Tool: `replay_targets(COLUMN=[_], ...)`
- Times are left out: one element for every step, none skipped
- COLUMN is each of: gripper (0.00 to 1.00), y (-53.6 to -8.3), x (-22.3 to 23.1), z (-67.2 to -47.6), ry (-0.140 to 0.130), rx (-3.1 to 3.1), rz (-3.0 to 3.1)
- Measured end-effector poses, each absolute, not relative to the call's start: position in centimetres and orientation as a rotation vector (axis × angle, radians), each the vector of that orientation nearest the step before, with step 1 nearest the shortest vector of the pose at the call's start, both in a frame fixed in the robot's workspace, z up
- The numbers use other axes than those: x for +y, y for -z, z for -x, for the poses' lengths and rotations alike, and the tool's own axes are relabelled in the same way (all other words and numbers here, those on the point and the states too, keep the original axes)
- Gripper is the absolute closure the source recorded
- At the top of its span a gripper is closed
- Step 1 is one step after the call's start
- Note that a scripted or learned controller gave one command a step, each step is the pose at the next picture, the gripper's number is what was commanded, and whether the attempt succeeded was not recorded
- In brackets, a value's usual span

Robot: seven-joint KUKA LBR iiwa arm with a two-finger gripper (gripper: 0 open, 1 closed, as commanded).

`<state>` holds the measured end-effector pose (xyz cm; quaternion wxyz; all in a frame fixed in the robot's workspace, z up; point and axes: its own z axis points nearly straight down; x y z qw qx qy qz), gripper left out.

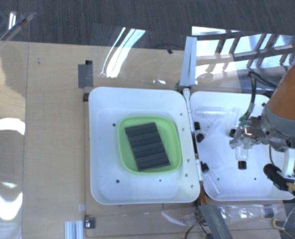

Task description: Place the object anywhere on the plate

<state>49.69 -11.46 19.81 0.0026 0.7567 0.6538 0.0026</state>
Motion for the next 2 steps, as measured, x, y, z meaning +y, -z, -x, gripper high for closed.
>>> replay_targets(gripper=[1.0,1.0], y=[-18.5,-18.5], x=[-4.7,5.1], z=[-52.0,-54.1], ry=[-0.006,-0.009], rx=[2.164,2.373], rz=[-2.272,-2.052])
